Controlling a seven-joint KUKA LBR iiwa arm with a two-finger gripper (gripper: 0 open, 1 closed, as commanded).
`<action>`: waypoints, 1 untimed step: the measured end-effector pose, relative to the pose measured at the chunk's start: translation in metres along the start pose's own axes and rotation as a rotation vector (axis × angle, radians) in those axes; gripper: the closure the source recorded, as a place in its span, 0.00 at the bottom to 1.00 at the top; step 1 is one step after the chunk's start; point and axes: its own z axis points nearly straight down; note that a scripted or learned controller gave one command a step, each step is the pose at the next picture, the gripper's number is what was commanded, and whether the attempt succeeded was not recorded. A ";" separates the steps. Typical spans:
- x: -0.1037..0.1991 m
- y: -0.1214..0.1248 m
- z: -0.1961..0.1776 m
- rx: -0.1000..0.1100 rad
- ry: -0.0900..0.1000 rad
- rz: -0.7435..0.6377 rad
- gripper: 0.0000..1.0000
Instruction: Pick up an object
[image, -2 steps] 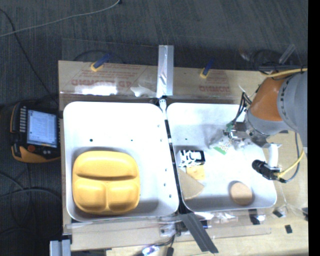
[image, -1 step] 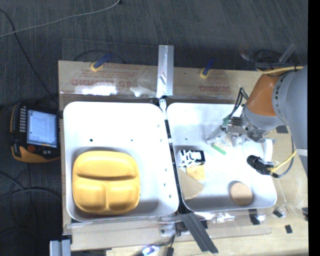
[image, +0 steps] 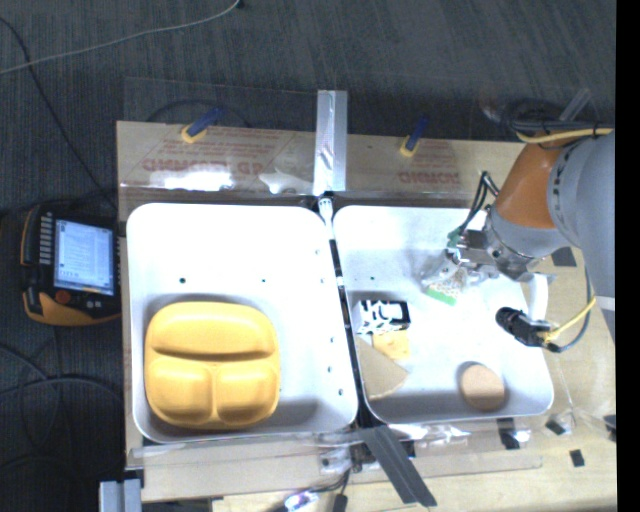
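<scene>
Camera view: grey arm w/ orange band reaches in from right; gripper low over right white bin, far-right part, on a small green-and-clear crumpled item. Can't tell gripper state, too blurred. Judgement: descend straight and centre on the item before closing; it's light and may slip. Other picks: brown rounded lump near-right, black-white patterned card w/ yellow wedge near divider. Left white bin holds large yellow moulded plastic piece. Orange-edged pendant w/ screen on dark floor, left.
</scene>
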 end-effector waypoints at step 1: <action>0.000 0.000 -0.008 0.003 0.001 -0.001 1.00</action>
